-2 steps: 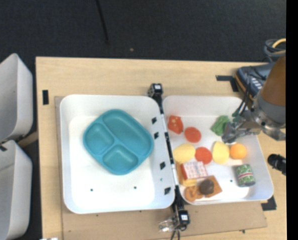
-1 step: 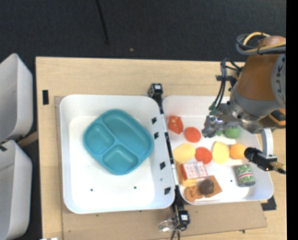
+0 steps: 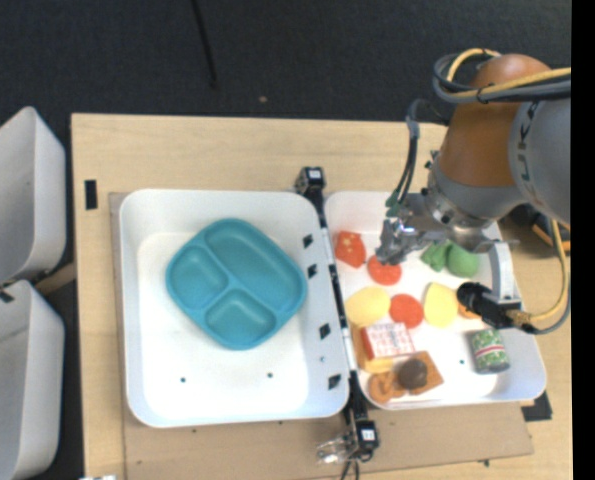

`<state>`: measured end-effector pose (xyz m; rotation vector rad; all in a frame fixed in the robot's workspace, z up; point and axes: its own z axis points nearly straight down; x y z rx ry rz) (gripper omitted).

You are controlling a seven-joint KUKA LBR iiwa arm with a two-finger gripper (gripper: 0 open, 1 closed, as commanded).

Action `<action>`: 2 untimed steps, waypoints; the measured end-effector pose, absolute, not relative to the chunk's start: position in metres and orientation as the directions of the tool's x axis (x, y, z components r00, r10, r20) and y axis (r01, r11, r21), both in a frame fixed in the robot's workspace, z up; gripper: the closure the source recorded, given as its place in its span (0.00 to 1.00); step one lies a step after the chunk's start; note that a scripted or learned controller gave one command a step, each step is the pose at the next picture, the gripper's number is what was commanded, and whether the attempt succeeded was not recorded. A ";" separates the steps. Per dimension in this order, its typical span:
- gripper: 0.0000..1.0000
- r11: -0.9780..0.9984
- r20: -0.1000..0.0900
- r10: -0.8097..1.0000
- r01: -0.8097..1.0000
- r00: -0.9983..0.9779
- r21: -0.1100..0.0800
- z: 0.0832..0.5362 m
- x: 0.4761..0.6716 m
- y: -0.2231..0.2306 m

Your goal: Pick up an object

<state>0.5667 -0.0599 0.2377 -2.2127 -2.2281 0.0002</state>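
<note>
**Arm hovering over the toy food bin, grab not made yet**

The gripper [image 3: 390, 251] is hanging low over the right bin [image 3: 522, 383], near its far edge, and its tip is sitting right at a flat red piece [image 3: 384, 269]. Whether it's spread wide, pinched narrow or gripping anything, can't tell from this angle. So it's looking like the reach-and-descend step, with nothing lifted clear.

Just beside that red piece, a red strawberry-ish toy [image 3: 350, 248] is lying toward the divider, and a yellow lump [image 3: 368, 303] is sitting nearer the bin's middle. The next move probably calls for closing squarely on the red piece and going straight up without clipping those neighbours.

The left bin [image 3: 137, 388] is carrying a teal divided tray [image 3: 236, 282].

Writing-wise: a red-and-white packet [image 3: 388, 341] and a small green can [image 3: 488, 351] are showing labels, but they're too blurry to read.
</note>
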 end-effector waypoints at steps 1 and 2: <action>1.00 0.008 0.002 1.000 1.000 -0.008 -0.001 0.248 0.572 -0.007; 1.00 0.004 0.000 1.000 1.000 -0.004 0.001 0.249 0.574 0.009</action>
